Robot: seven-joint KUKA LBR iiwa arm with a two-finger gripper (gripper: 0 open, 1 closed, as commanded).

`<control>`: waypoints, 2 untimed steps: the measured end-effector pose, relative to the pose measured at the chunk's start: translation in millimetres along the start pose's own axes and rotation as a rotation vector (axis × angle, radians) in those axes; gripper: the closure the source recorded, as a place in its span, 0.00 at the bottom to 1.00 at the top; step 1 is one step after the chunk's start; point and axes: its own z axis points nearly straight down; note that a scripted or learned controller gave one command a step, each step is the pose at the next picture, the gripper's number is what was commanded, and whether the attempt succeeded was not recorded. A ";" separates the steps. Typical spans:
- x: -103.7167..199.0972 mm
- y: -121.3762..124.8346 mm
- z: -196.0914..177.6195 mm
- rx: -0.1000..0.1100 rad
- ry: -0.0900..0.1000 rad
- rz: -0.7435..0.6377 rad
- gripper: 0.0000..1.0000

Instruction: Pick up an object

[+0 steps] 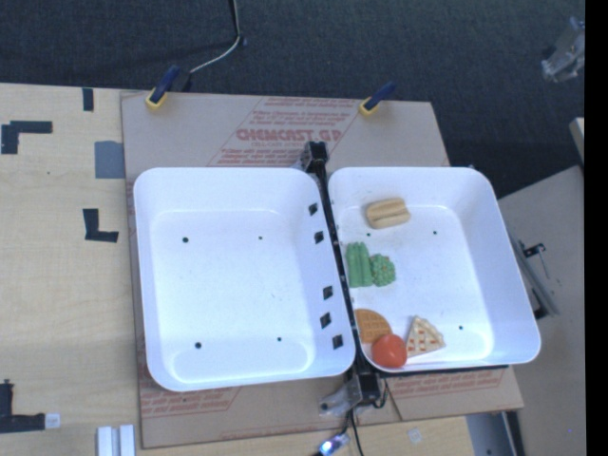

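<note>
The object to pick is undecided: bread roll (387, 213), green vegetable (369, 266), waffle (370, 325), tomato (389, 351) and pizza slice (426, 336) all lie in the right bin (480, 255), none lifted. I cannot tell the jaws' state. Everything remains undone. The cardboard (275, 136) on the desk reads "CHEMCAST GP".

At the upper right edge we make out a pale grey, blurred shape (564, 55) held high, well away from the bench; whether it is part of us, we cannot tell.
</note>
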 end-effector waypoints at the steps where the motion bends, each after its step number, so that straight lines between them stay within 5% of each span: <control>1: 0.0 0.0 -3.0 -0.001 -0.001 0.000 1.00; 2: 0.0 0.0 -0.9 0.000 0.000 0.000 1.00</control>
